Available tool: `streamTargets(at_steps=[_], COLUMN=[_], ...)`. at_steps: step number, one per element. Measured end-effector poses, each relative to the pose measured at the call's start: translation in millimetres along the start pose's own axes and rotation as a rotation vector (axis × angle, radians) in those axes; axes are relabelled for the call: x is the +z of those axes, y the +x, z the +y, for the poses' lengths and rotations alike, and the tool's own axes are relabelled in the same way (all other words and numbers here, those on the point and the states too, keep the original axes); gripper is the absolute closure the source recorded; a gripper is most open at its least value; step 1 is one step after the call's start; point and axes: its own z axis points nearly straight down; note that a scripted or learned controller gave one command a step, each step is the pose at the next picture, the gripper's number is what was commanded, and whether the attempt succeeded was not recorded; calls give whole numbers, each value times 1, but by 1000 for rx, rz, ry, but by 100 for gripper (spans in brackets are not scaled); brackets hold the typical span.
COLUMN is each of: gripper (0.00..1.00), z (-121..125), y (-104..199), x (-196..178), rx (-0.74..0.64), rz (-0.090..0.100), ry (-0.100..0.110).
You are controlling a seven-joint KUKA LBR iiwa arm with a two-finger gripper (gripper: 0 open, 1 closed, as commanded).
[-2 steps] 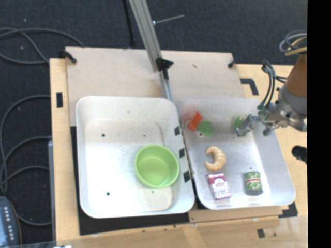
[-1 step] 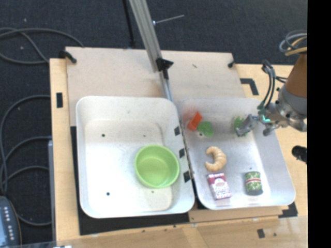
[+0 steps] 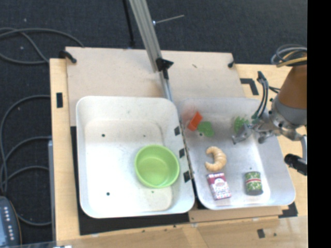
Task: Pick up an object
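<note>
The gripper [image 3: 243,133] is seen low over the upper part of the right bin [image 3: 274,154], reached in from the right, with the orange band of the arm [image 3: 295,89] behind it. A small green toy [image 3: 240,122] lies right at the gripper's tip, on its far-left side, touching it or very nearly so; whether the toy sits between the jaws or merely beside them cannot be made out, and whether the jaws stand apart or together cannot be told either. No object is shown lifted clear of the bin floor. If the green toy is taken as the target, the coming move is judged to turn on this closeness: the toy lies slightly up and to the left of the tip, so a grasp would call for only a small shift that way. It is a rounded clump with no clear long axis. Further left in the same bin an orange piece [image 3: 195,121] and a green piece [image 3: 206,128] lie touching each other near the bin's left wall. Toward the near side, a croissant [image 3: 216,158] is curved with its long axis running roughly up and down the view; below it lie a small red-and-white box [image 3: 219,185] and, to its right, a green can [image 3: 253,183], apart from one another. In the left bin [image 3: 103,133] a green bowl [image 3: 156,166] stands upright near the right wall.
</note>
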Motion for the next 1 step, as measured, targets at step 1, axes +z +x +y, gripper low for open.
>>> streamTargets(at_steps=[1], gripper=[0], z=[-1], y=[-1], x=[52], rx=[0], rz=[0], ry=[-2])
